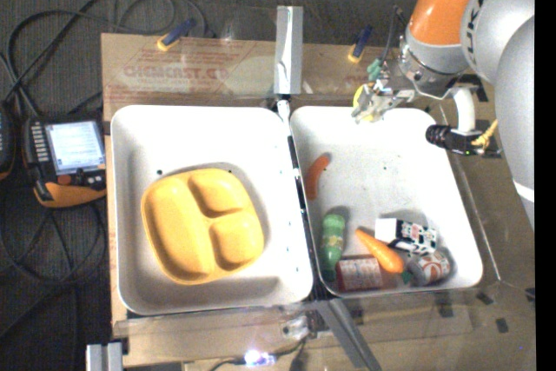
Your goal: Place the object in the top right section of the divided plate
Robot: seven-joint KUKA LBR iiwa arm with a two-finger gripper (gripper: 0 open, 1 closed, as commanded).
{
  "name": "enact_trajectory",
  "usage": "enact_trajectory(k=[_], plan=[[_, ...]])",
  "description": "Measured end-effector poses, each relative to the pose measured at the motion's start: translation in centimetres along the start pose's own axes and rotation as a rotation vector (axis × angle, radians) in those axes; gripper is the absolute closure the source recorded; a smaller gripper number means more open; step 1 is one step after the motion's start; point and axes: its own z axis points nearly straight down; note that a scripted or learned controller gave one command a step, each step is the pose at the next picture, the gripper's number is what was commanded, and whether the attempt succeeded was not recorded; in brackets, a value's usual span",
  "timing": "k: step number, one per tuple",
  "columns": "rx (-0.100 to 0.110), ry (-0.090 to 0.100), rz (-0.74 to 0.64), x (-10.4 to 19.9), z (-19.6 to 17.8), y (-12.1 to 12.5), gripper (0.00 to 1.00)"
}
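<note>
- Divided plate sits in left bin; its top right section is bare.
- Claw hovers over right bin; I cannot tell its state.
- Step: pre-grasp. Next: descend onto carrot or neighbour.

Faint red lettering is showing on the cardboard sheet lying behind the bins, too washed out for reading. Partial dark letters, seemingly "KU", are showing on the arm.

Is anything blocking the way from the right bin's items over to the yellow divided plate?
Only the two bins' raised adjoining walls lie between; the yellow divided plastic plate sits uncovered in the left bin. The pincer hovers over the right bin's far edge.
</note>
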Motion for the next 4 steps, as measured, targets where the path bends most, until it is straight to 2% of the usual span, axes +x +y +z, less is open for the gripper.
enact_trajectory(k=[1, 2, 3, 4], plan=[[0.002, 0.003, 0.061, -1.2, 3.0, -4.9, 1.00], [0.000, 0.004, -0.062, 0.4, -0.7, -8.8, 1.00], [0.001, 0.001, 0.385, -5.6, -6.0, -10.2, 1.00], [0.000, 0.002, 0.479, -6.9, -12.9, -19.3, 1.00]])
